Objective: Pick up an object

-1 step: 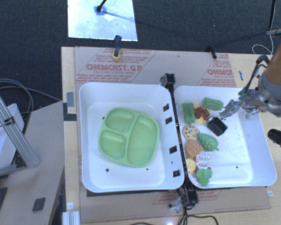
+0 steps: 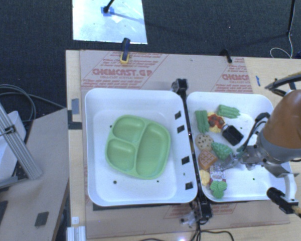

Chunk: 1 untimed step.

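Note:
The right bin [image 2: 256, 102] holds several toy foods along its left side. Among them are a green pod [image 2: 201, 119], a green piece [image 2: 228, 111], a red and yellow item [image 2: 215, 122], a black block [image 2: 233, 134], a round cookie [image 2: 204, 141], a green leafy piece [image 2: 221, 149], a waffle [image 2: 207, 159], a small packet [image 2: 216, 174] and a green lump [image 2: 218, 188]. My gripper [image 2: 233, 159] reaches in low from the right, just right of the leafy piece and the waffle. The arm's orange band [image 2: 291, 122] sits above the bin's right half.
The left bin [image 2: 100, 104] carries a green divided plate [image 2: 138, 145]. A black-clipped divider [image 2: 186, 134] runs between the bins. A cardboard sheet [image 2: 140, 69] lies beneath them, with cables at the right edge [image 2: 286, 82].

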Available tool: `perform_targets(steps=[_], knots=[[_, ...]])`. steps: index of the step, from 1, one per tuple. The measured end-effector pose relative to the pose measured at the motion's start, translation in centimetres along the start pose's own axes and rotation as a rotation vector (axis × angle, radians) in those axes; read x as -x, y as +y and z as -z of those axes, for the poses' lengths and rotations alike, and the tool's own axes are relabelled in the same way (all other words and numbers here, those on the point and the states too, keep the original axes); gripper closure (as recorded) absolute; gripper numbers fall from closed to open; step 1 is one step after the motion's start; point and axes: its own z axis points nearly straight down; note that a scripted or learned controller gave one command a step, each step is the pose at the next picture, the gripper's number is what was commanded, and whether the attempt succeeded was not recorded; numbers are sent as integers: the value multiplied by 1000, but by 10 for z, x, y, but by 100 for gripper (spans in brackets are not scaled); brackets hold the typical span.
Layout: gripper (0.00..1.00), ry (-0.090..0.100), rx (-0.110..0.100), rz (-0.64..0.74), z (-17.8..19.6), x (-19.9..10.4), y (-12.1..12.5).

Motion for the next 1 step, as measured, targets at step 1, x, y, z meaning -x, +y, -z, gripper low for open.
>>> perform_targets(steps=[1], knots=[[0, -12, 23, 3, -25, -11, 58]])
